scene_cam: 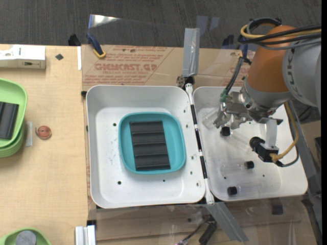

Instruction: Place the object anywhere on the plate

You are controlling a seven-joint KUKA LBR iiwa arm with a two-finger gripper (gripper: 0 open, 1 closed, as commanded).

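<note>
Right white bin [286,188]: small black bits near its front rim, with bare floor around them. Left white bin [102,188]: teal rounded-square plate [176,142], centred with clear margins, carrying the black ribbed rectangular block [149,146]. Gripper [225,125]: over the right bin's far-left part; released or clenched cannot be told.

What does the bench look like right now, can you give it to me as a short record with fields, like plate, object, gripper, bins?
plate: teal plate in the left bin, carrying a dark ridged block
right bin: right bin holds a few small dark pieces, one near its front edge
gripper: gripper low over the back of the right bin; finger state cannot be told
arm: grey with orange band, reaching in from the right
task status: nothing seen held between the fingers
</note>
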